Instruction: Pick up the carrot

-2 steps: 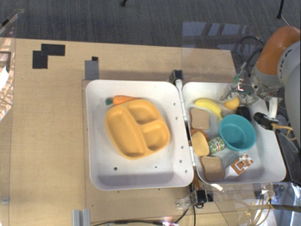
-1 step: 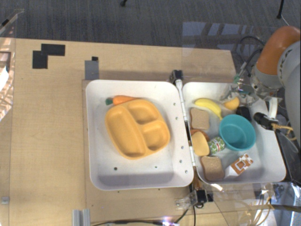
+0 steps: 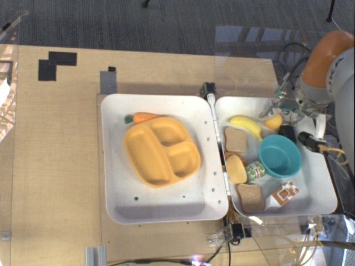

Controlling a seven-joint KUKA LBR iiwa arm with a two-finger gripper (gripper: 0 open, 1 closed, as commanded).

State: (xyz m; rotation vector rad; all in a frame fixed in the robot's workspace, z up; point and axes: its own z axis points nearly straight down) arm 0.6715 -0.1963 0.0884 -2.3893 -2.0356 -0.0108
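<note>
Looking down from above, the small orange carrot (image 3: 145, 117) lies untouched in the left white bin (image 3: 119, 204), touching the yellow divided plate (image 3: 161, 151). Over the right bin hangs the pincer (image 3: 288, 107); its opening I cannot tell. Picking remains undone.

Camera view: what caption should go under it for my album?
A carrot lies behind a yellow tray in the left bin; the gripper waits over the right.

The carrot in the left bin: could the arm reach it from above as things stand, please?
Probably yes. The carrot lies uncovered, with open space above it, though it sits right against the yellow plate, which may crowd one side. The arm is off over the right bin.
</note>
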